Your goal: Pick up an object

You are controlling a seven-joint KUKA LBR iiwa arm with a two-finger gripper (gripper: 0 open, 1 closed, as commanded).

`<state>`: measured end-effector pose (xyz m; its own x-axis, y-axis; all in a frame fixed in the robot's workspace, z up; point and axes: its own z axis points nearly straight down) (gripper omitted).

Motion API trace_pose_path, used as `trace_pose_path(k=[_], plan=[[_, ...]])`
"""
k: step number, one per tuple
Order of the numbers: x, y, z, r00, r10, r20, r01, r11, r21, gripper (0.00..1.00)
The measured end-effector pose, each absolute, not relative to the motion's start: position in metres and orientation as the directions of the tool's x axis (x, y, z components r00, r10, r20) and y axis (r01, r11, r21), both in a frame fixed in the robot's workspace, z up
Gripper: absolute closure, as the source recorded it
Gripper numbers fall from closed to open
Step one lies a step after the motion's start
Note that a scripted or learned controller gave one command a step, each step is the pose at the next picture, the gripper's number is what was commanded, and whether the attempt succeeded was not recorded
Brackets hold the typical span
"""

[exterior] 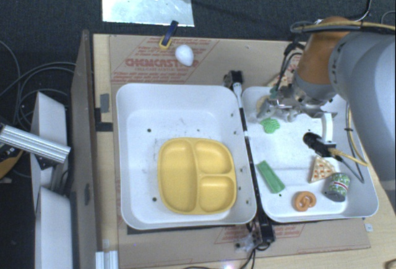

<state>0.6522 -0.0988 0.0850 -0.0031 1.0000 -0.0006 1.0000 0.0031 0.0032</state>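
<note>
My gripper [277,111] hangs low over the far left part of the right bin [365,200]. A small green round piece [270,126] lies just below it in the view, close to the gripper's tip; whether they touch is unclear. Further toward the front of that bin lie a green rectangular block [270,176], a pizza-slice toy [322,169], a small pretzel [304,201] and a dark can [337,187] on its side. The grey arm with its orange band [322,54] comes in from the right.
The left bin [139,107] holds a yellow divided plate [198,175]. Behind the bins, on the cardboard, sit a white egg-shaped object [184,54] and a small blue and yellow item [167,35]. The divider between the bins [244,138] runs just left of the gripper.
</note>
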Motion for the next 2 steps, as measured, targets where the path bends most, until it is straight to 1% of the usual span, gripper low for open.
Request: trace_pose_path(k=[1,2], plan=[[0.6452,-0.0910,0.0847,-0.003,1.000,-0.001,1.000,0.003,0.001,0.00],[0.6425,-0.0884,0.0844,-0.003,1.000,-0.001,1.000,0.003,0.000,0.00]])
